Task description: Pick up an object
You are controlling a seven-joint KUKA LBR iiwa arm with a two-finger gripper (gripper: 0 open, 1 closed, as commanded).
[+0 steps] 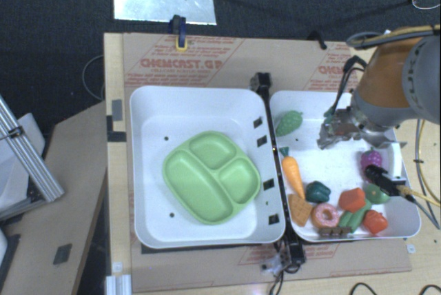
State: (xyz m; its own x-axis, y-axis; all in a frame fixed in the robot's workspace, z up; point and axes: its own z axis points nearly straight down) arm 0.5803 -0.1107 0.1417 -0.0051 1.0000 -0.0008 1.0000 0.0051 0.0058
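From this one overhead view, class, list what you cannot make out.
- Gripper: too small and dark to tell its state or whether it holds anything.
- Purple toy: partly hidden by the arm.
- Toys in the right bin's near corner: overlapping, so outlines unclear.
- Arm: cut off by the right edge.

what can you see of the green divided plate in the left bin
The green divided plate is pale green, looks like smooth plastic, and has a rounded outline with three compartments: one at the top, one on the right, and a larger one along the lower left. It lies flat and right side up on the floor of the left bin, roughly central and turned at an angle. Nothing lies in its compartments, and no other object touches it.
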